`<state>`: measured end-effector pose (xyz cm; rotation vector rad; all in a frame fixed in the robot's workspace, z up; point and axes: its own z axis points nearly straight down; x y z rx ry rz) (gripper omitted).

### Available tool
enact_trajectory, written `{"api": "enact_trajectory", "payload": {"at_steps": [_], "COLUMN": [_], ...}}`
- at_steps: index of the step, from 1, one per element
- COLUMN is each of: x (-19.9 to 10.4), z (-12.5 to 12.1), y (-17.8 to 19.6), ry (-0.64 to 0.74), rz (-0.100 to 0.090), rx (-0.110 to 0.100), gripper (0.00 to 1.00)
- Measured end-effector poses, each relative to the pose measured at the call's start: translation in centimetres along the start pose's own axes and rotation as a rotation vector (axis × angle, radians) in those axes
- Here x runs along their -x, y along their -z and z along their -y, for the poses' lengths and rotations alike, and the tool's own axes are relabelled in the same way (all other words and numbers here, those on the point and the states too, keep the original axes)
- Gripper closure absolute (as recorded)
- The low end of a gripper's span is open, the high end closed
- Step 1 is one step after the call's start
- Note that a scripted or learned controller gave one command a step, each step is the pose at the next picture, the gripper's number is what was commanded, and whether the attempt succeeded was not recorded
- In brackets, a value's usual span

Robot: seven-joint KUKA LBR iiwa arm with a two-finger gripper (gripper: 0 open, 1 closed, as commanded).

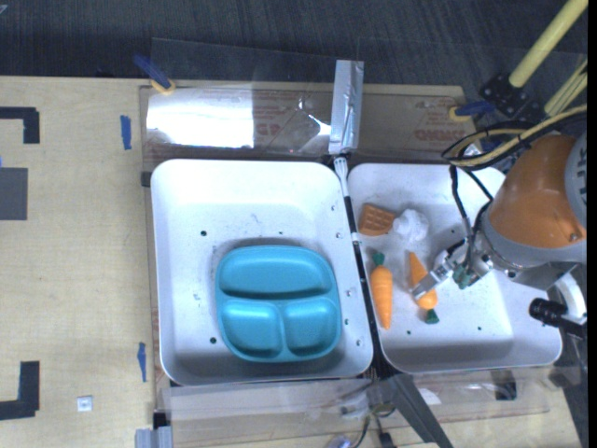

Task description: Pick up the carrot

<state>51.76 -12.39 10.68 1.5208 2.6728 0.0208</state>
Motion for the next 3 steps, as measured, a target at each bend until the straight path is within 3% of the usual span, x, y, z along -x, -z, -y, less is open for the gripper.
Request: {"api": "enact_trajectory", "payload": {"at_steps": [1, 2, 3], "x": [-1.3, -2.9, -2.9], "z": [0.9, 1.3, 1.2], "y": [0.0, -1.7, -0.7], "ry": [-0.319, -0.595, -0.592], "rz": [-0.012, -0.031, -0.03], "rx": [-0.005, -0.05, -0.047], "gripper": [0.0, 0.0, 1.0]}}
